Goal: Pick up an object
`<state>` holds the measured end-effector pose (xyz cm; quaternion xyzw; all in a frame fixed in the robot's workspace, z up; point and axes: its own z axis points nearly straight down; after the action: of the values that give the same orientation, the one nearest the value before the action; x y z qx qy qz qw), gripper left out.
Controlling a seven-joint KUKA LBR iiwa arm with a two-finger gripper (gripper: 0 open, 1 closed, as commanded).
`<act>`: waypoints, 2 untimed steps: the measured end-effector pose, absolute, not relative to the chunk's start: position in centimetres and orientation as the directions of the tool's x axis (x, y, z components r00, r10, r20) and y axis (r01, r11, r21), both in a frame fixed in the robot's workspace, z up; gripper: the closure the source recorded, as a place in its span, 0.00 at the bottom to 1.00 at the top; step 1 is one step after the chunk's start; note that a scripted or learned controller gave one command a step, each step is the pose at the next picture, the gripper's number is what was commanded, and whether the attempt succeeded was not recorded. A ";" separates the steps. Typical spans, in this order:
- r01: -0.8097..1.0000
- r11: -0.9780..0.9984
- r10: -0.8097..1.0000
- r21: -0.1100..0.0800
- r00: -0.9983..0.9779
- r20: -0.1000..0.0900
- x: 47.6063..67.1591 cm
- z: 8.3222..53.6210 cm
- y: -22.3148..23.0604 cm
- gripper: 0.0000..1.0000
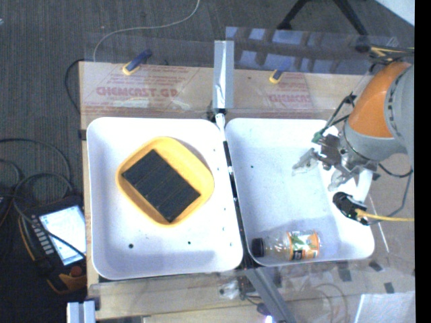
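1. I see the left bin (pixel 101 247) and the right bin (pixel 269 147) side by side on the bench, touching along a shared edge.
2. I note a wooden board (pixel 101 96) with red lettering behind both bins.
3. I see two clamps, one with a blue handle (pixel 137 62) and one smaller (pixel 276 77), on the board's far edge.
4. I see a tablet (pixel 62 233) with a lit screen on the carpet (pixel 40 32), left of the bench, among black cables.
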<state>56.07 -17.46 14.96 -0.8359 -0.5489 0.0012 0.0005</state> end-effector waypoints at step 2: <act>0.998 0.069 0.998 0.009 -0.069 -0.005 48.6 9.2 -14.7 0.00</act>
<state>48.60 -14.70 9.17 -0.6824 -0.7309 -0.0013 -0.0050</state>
